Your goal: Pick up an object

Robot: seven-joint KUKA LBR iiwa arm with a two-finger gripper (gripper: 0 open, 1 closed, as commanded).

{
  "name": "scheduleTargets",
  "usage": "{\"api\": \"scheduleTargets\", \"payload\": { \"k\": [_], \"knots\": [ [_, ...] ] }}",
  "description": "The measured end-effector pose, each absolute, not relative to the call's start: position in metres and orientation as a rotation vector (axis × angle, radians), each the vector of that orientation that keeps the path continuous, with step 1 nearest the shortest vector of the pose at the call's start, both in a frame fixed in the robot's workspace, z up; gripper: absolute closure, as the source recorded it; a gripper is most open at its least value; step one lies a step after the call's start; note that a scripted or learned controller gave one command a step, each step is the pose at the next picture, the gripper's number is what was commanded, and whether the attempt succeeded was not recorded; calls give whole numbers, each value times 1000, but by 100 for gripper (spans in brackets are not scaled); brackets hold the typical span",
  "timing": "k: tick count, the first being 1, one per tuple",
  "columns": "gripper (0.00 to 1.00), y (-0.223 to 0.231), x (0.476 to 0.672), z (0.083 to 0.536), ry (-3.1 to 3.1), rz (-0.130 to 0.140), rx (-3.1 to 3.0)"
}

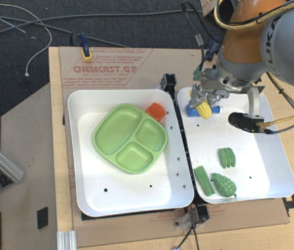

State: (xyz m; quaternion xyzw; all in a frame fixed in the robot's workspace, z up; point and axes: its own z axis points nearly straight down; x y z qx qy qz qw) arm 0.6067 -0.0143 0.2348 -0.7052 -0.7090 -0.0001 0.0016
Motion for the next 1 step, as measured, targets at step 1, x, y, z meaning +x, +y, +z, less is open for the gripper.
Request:
{"api": "scheduleTargets", "payload": {
  "k": [1],
  "knots": [
    [100, 40, 615, 221, -2226, 0, -2212]
  ]
}}
